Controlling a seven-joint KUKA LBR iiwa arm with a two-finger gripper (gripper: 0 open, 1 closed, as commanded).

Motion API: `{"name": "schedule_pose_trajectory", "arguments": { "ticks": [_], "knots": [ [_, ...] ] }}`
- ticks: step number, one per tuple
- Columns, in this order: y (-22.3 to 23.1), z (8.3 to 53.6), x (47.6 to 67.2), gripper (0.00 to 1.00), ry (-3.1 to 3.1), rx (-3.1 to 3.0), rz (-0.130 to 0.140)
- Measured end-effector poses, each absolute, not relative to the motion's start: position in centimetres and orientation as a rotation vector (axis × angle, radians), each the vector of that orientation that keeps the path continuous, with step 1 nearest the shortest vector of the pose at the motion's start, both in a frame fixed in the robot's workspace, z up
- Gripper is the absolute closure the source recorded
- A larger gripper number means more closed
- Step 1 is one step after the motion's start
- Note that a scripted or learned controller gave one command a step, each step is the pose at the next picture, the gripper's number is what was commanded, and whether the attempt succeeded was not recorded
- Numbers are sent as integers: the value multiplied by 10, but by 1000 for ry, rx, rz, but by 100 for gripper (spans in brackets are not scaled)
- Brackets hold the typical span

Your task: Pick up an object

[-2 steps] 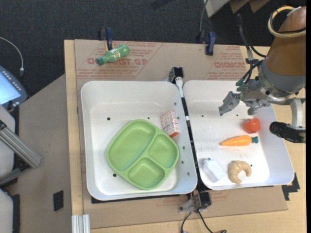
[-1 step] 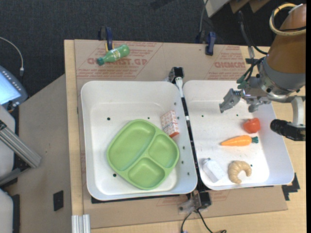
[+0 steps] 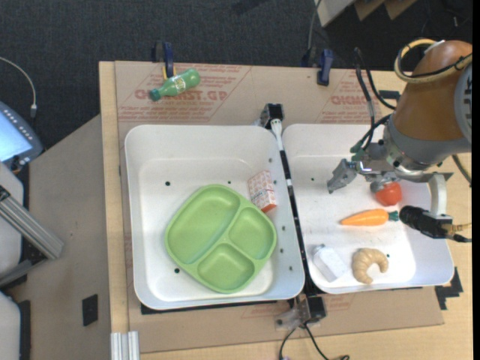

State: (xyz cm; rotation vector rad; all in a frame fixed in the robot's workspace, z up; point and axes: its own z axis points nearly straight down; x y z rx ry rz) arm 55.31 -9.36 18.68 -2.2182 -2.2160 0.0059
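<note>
My gripper (image 3: pixel 366 180) hovers low over the back of the right bin (image 3: pixel 315 152), open. One grey finger (image 3: pixel 341 177) splays out to the left, and nothing sits between the fingers. A red tomato (image 3: pixel 388 194) lies just under the gripper's right side, partly covered by it. In front of the tomato an orange carrot (image 3: pixel 366 217) lies lengthwise. A tan croissant (image 3: pixel 370 265) and a small pale packet (image 3: pixel 328 261) rest near the bin's front edge.
The left bin (image 3: pixel 142 201) holds a green divided plate (image 3: pixel 220 237) and a small white-and-red carton (image 3: pixel 262 191). A black-handled tool (image 3: pixel 279 142) lies along the divide between the bins. A green bottle (image 3: pixel 175 85) lies on the cardboard behind the left bin.
</note>
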Motion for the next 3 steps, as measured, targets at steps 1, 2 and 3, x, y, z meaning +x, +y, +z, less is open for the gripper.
{"name": "schedule_pose_trajectory", "arguments": {
  "ticks": [1,2,3],
  "knots": [
    [-95,143,554,0,-2217,-2218,6],
    [-95,90,553,0,-2216,-2218,5],
    [-95,104,554,100,-2220,-2224,0]
  ]
}}
